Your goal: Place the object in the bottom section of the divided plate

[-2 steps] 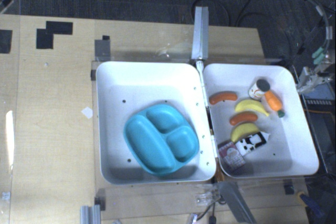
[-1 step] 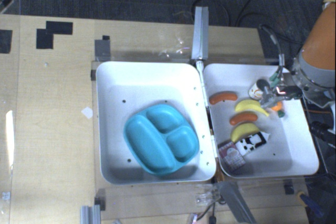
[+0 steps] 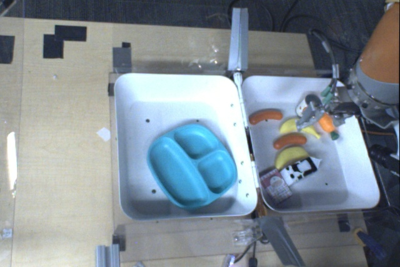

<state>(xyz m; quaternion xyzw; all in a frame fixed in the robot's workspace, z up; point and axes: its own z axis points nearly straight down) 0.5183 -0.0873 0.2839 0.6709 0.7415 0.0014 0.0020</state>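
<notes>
Across the left half of the bench, bare pale wood carries a few black tape marks [image 3: 61, 39] near its far edge. Next comes the left bin [image 3: 134, 97], shallow and white, holding a blue divided plate [image 3: 190, 164] that sits tilted toward the bin's near side. The plate has one long section along its lower left and two smaller sections on its upper right; all three look unfilled, so the placing step is judged not yet done. A metal rail [image 3: 238, 40] marks where the two bins meet.

Moving right, the right bin [image 3: 359, 187] holds the loose toy food. A reddish sausage [image 3: 266, 115] lies near the bin's far left. Below it sit a yellow banana-like piece [image 3: 289, 126], an orange sausage shape [image 3: 290, 141], and another yellow piece [image 3: 289, 158] touching a black-and-white card [image 3: 301, 169]. A small dark packet [image 3: 275, 184] rests in the near left corner.

At the far right, the arm [image 3: 381, 59] reaches in, orange band visible, and its gripper [image 3: 310, 110] hangs low over the clutter, just beside a small carrot [image 3: 328, 125], likely positioned for a pick. Whether the fingers are spread or clenched cannot be told, and no object is seen between them. Which item is the intended one is unclear.
</notes>
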